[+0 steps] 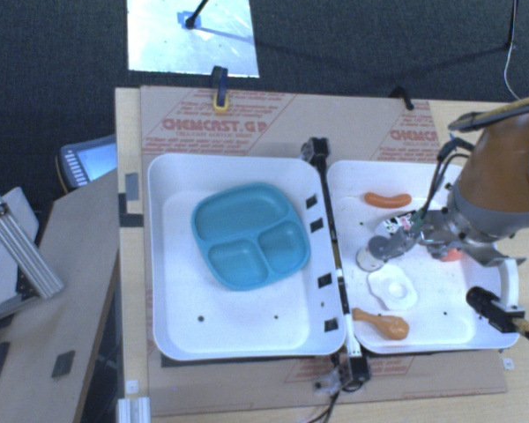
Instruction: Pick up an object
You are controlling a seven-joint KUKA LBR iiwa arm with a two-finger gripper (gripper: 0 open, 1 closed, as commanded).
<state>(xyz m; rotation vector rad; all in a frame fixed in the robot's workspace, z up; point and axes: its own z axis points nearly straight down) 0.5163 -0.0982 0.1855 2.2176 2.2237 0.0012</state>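
Centrally, claw (376, 252) between sausage (388, 200) and egg (393, 288)

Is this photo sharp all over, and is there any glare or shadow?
Camera view: lighting is even and soft, the blue plate throws little shadow; the shiny sheet at the top glares brightly; the gripper and arm look somewhat blurred; the white bins are bright but keep their edges.

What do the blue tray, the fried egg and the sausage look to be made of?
Blue tray: likely moulded plastic, matte with a soft sheen, three pressed compartments. Fried egg: probably toy plastic or rubber, glossy white, too uniform for real food. Sausage: seemingly smooth orange toy plastic; too small to be sure.
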